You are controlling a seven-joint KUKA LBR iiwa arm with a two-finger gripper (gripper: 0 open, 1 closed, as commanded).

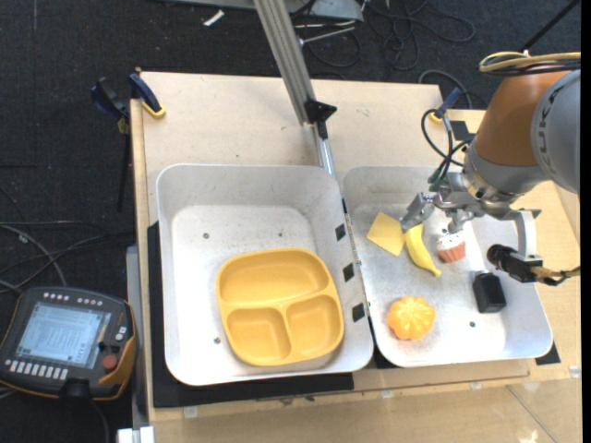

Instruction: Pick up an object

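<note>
Two white bins (185,201) hold unlabelled items; gripper (434,212) above banana (422,250).

Setting is looking like a robotics lab. A teach pendant (65,344) is lying on dark carpet left of the bench (231,118), loose cables (406,17) are trailing behind it, and what are probably blue clamps (125,95) are gripping its far-left corner.
</note>
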